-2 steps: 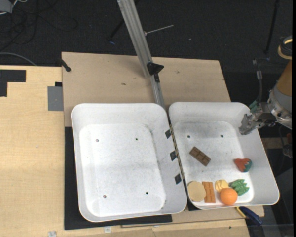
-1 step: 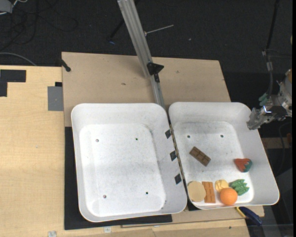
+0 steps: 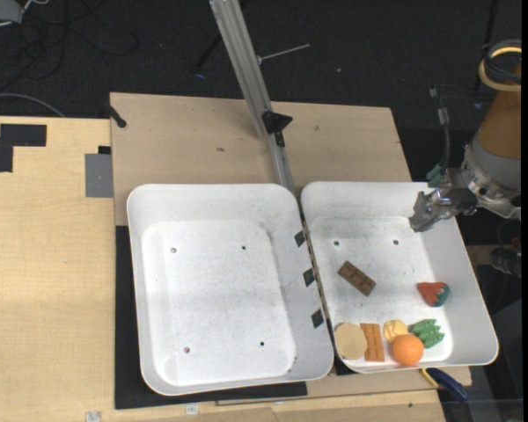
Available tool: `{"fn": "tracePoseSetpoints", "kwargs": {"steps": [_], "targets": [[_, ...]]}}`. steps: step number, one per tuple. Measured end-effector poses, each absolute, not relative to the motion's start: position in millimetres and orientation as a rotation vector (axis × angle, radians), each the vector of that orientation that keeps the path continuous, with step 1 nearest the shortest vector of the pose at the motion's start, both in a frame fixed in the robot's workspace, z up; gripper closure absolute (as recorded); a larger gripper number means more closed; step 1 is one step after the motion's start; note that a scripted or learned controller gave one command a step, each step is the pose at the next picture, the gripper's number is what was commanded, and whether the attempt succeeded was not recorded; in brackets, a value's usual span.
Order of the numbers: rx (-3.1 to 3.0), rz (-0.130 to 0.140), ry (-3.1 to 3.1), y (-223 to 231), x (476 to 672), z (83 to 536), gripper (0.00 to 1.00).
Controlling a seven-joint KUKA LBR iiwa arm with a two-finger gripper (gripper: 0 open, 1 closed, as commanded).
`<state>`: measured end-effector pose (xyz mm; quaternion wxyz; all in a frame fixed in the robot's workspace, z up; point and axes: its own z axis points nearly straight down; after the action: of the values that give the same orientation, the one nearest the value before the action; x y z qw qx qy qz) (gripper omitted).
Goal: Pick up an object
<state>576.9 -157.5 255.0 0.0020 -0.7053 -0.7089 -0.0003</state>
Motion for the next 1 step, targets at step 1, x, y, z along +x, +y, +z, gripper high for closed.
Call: {"fn": "tracePoseSetpoints", "kwargs": {"steps": [1], "targets": [[-2.214, 0.001, -2.222, -111.2, 578.3, 243.5, 1.0]]}}
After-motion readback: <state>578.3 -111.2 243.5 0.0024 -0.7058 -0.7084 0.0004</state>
